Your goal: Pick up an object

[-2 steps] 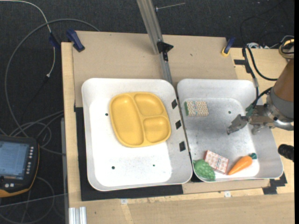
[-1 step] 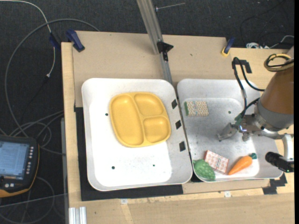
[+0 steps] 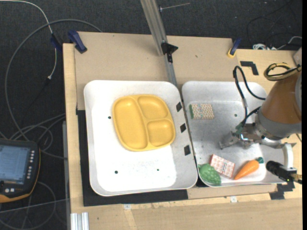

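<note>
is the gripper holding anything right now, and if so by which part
Nothing is held. The gripper hangs over bare floor of the right bin, apart from the carrot, the patterned packet and the green toy near the bin's front edge.

Clearly a robotics lab: clamped plywood bench (image 3: pixel 144 47), loose cables (image 3: pixel 29 123) left of it, teach pendant (image 3: pixel 17 169) beside those.

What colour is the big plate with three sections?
Yellow. The divided plate shows clearly in the camera view, lying in the left bin.
</note>
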`<state>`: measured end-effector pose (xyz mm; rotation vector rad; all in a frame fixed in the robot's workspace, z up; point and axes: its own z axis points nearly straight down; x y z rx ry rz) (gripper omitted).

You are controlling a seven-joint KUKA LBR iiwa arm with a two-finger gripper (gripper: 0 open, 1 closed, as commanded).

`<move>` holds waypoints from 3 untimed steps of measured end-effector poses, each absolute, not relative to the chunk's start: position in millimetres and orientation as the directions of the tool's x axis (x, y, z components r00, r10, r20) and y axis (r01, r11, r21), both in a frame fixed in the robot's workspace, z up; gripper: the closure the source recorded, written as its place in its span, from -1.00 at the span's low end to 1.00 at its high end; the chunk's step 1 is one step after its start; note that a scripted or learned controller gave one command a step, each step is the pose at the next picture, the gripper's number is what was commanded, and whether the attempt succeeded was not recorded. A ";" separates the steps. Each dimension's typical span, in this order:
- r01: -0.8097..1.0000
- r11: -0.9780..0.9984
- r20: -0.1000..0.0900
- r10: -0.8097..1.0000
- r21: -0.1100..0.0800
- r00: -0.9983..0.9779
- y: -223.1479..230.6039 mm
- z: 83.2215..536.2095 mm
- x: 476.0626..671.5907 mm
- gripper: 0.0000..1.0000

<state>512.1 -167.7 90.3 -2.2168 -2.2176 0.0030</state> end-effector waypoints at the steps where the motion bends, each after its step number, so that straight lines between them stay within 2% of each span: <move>1: 1.000 0.001 0.002 1.000 0.000 -0.001 -167.8 103.4 513.7 1.00; 3: 1.000 0.003 -0.002 1.000 0.006 -0.003 -167.2 198.0 516.2 1.00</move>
